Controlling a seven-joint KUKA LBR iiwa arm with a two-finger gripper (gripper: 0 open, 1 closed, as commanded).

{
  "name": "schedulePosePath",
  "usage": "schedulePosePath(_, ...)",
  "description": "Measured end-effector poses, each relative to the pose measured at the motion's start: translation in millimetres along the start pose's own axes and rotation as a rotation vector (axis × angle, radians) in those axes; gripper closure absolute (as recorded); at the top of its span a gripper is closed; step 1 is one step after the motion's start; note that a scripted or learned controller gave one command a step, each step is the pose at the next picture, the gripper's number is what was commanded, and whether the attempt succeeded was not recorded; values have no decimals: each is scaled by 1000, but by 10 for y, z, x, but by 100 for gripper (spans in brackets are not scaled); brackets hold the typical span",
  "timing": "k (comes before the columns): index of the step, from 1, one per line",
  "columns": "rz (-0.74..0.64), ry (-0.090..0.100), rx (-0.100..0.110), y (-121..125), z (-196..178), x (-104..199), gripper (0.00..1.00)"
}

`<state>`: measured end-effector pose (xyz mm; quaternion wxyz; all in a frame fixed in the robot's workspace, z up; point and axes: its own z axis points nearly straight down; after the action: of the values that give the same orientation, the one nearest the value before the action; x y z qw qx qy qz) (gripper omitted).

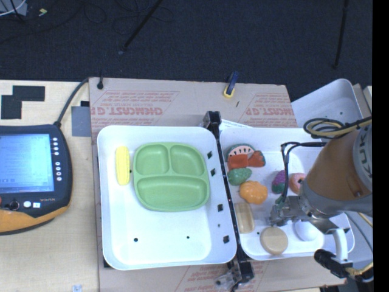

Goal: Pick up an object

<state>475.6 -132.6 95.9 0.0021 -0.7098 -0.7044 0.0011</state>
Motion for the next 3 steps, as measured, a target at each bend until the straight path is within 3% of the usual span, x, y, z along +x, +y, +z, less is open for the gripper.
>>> schedulePosePath(3, -9, -1, -2, -52, -1317, 42, 100)
